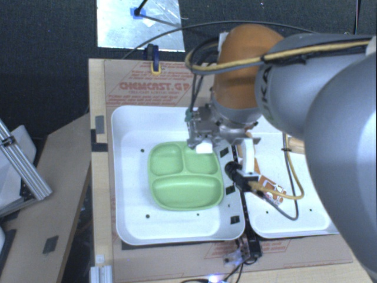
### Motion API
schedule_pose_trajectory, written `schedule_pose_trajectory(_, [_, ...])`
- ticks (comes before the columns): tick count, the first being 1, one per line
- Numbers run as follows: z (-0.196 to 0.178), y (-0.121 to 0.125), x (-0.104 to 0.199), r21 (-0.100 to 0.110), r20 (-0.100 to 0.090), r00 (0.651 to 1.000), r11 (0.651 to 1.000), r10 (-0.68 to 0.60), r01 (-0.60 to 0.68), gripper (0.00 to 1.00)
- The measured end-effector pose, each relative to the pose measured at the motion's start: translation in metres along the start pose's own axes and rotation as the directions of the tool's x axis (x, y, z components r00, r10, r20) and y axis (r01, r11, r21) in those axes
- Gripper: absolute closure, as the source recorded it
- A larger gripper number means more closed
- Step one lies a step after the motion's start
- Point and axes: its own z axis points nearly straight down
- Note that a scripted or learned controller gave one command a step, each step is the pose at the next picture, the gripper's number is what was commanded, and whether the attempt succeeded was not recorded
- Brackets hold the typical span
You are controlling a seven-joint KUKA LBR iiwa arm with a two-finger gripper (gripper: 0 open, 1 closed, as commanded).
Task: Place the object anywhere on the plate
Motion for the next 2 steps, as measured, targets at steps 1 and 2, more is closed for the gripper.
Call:
schedule_pose_trajectory(1, [0.0025,0.0112,-0.0057,0.0,0.001,1.0,1.0,0.008,-0.008,1.0])
schedule_pose_trajectory(2, [0.0023,0.0109,-0.0058,0.0,0.002,1.0,1.0,0.008,-0.008,0.0])
